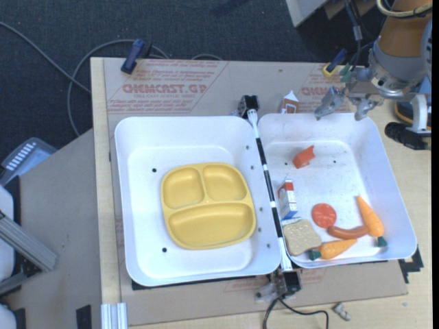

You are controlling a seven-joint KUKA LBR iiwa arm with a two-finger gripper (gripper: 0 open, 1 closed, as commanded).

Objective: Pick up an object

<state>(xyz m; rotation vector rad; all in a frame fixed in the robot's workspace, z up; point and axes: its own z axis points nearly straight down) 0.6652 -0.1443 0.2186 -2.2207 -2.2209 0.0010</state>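
My gripper (346, 108) hangs spread and unladen over the right bin's (394, 184) far rim.
Both bins sit on a printed board (171, 88); dark carpet (55, 19) beyond.

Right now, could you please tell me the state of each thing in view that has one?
End effector: open, holding nothing, above the right bin's far rim.
Yellow plate: upright, compartments bare, in the left bin.
Small carton: lying on its side.
Bread slice: lying flat.
Two carrots: lying flat.
Sausage: lying flat.
Tomato slice: lying flat.
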